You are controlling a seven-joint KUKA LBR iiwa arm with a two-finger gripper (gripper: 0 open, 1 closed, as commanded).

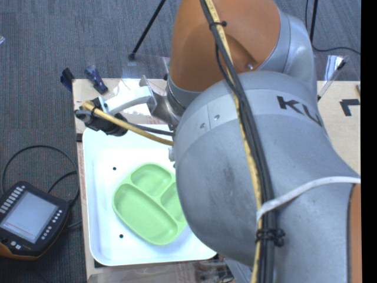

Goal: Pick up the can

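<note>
The grey arm (265, 158), its orange band uppermost, looms over the bench and hides most of it, so the can's place and the state of the jaws cannot be told. One green divided plate (147, 208) lies in the white bin (100, 217), partly under the arm. One pendant (26, 217) sits on the floor at left.

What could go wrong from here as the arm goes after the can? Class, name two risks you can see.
1. The arm covers much of the white bin, and the can cannot be seen, so a grasp may miss unnoticed.
2. The green divided plate lies right beside the arm; a low sweep might knock or drag it.
</note>
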